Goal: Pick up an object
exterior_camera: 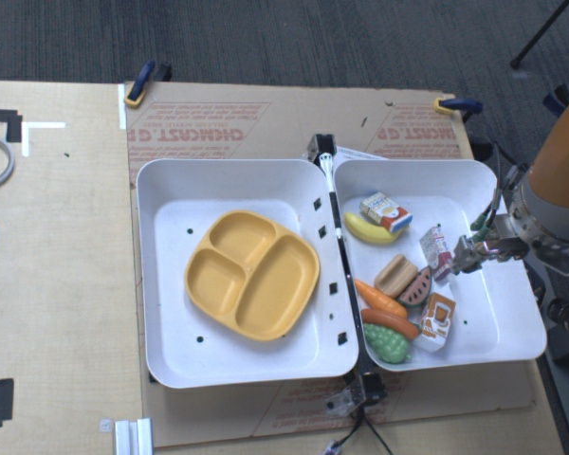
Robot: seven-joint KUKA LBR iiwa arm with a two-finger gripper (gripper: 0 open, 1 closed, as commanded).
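The right bin (498,325) holds several toy foods: a banana (368,229), a small red and white carton (384,211), a silvery packet (436,249), a bread slice (394,275), a watermelon slice (418,287), a carrot (381,300), a green vegetable (390,345) and an orange juice box (437,320). My gripper (467,253) reaches in from the right over this bin, its tip just right of the silvery packet. Whether it touches the packet is unclear. Nothing visibly hangs from it.
A yellow divided plate (253,273) lies in the left bin (161,254). Both bins rest on a cardboard sheet (266,121) held by clamps (140,81). The arm's orange band (559,164) stands over the right bin's far right rim.
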